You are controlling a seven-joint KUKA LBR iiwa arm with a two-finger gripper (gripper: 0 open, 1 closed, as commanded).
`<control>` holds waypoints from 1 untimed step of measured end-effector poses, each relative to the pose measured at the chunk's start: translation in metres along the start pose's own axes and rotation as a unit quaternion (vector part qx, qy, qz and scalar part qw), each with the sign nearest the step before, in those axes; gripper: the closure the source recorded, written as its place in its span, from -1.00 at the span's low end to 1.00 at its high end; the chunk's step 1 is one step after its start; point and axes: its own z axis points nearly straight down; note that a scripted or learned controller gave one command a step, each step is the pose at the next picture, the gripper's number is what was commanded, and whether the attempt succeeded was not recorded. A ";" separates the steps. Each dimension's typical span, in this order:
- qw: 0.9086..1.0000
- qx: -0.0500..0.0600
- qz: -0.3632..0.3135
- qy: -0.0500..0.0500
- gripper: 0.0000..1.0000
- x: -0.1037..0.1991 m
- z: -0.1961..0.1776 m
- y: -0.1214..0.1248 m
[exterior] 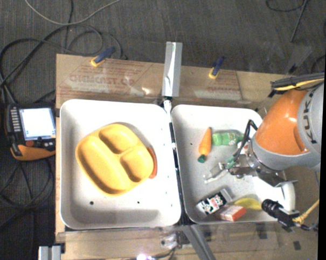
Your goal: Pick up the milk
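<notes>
Gripper [219,171] hangs over the middle of the right bin [186,155], fingers spread and nothing between them. Milk carton [212,204], black-and-white patterned, lies on its side near the bin's front wall, just below the gripper and touching a red box [233,213]. A banana [249,202] lies just beside the box; a carrot [205,141] and green bottle [226,138] lie farther back. Recommended: shift toward the front wall, align fingers across the carton's narrow sides, and descend clear of the red box before closing.
</notes>
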 end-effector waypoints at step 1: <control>0.998 0.001 0.068 -0.001 -1.00 0.035 -0.012 0.046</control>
